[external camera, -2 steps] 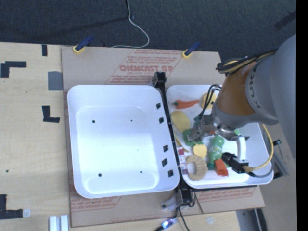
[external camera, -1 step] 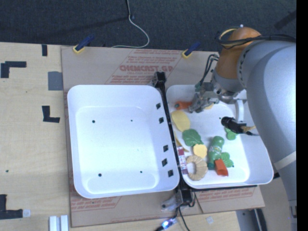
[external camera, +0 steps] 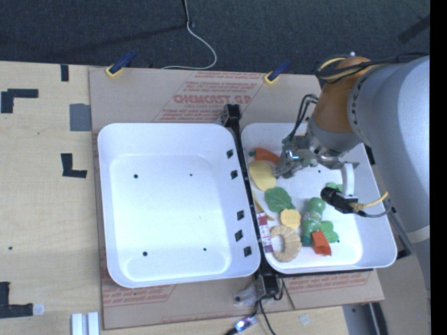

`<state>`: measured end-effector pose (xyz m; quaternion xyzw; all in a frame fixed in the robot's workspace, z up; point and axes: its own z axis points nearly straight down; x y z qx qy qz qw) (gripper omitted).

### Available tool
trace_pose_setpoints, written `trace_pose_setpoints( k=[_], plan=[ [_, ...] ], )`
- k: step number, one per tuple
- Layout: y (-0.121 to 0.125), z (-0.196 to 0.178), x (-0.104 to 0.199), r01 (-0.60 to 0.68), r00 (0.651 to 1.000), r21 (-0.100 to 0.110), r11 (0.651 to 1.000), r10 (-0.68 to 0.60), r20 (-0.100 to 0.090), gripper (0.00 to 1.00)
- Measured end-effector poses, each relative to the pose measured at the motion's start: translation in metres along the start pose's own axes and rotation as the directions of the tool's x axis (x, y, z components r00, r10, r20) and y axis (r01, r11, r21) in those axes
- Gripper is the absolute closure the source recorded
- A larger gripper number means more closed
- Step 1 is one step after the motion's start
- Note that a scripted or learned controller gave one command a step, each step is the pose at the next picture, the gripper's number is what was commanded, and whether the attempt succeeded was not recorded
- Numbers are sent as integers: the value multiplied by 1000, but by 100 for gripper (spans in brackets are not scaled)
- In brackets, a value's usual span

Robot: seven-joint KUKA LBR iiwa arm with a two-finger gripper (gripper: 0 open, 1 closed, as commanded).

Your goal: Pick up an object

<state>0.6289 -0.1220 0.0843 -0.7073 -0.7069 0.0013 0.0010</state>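
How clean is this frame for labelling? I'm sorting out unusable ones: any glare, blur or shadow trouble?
Camera view: the left bin reads evenly white, without harsh glare; the arm looms large and soft-edged at right; small items by the gripper look slightly blurry; shadows are faint.

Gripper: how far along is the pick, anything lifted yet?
Done: the gripper is down in the right bin, at the top of the pile, beside the yellow piece and the orange piece. In hand: nothing visibly held. Left: grasp and lift one; the green piece and the ring lie untouched.
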Motion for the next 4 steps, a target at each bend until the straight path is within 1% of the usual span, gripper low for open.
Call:
trace_pose_setpoints(
  k=[1,2,3,4],
  plan=[
    [2,0,0,2,1000,-2,1000,-2,0,0],
    [37,1,5,5,1000,5,1000,-5,-1,0],
    [36,-8,5,3,1000,7,1000,-3,0,100],
    [41,-107,97,11,1000,-13,1000,-11,-4,100]
  ],
)
